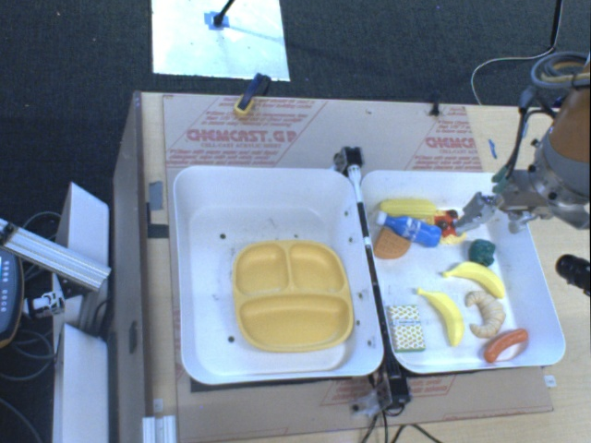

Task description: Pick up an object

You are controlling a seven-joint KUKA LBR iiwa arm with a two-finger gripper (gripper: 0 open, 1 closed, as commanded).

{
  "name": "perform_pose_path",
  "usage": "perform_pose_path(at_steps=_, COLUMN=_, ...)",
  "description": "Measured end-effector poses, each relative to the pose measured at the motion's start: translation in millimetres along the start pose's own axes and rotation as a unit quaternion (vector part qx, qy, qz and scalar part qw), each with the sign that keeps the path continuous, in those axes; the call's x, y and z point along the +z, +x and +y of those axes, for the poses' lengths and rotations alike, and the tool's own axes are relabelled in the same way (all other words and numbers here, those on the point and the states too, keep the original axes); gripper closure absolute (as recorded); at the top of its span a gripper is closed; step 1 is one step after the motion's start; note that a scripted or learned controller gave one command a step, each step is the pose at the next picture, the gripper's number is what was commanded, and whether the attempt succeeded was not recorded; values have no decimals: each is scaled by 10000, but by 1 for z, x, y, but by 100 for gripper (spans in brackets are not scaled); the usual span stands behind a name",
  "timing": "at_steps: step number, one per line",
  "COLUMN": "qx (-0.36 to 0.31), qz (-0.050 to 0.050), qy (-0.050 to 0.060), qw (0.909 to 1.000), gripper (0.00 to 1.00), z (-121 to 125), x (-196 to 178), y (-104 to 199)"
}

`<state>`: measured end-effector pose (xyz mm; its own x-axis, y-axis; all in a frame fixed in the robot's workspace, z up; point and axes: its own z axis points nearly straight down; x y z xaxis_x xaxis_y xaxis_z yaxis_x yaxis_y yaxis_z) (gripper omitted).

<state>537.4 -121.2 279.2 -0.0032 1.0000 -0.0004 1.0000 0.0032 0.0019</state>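
Observation:
The right bin (545,314) holds several toy foods. At its back left lie a yellow corn cob (409,208), a blue bottle (413,231) and a brown cookie (391,245). A small red piece (450,221) and a dark green piece (481,251) lie further right. Toward the front are two bananas (476,278) (443,314), a tan shrimp (487,312), a red sausage (505,344) and a speckled cracker (405,328). My gripper (473,212) hangs over the bin's back right, just right of the red piece. Nothing shows in its grasp.
The left bin (199,247) holds a yellow divided plate (293,294). A dark divider bar (365,247) runs between the bins. The arm (563,169) comes in over the right bin's far right rim. Cables lie at the upper right.

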Motion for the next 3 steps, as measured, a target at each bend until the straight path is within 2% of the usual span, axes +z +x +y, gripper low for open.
perform_pose_path(at_steps=1, qx=11, qz=5, qy=10, qw=10000, gripper=0, z=-51, x=173, y=12)
perform_pose_path(at_steps=2, qx=13, qz=2, qy=-12, qw=10000, gripper=100, z=-50, x=163, y=11)
perform_pose_path(at_steps=3, qx=10, qz=4, qy=-10, qw=10000, gripper=0, z=-50, x=163, y=11)
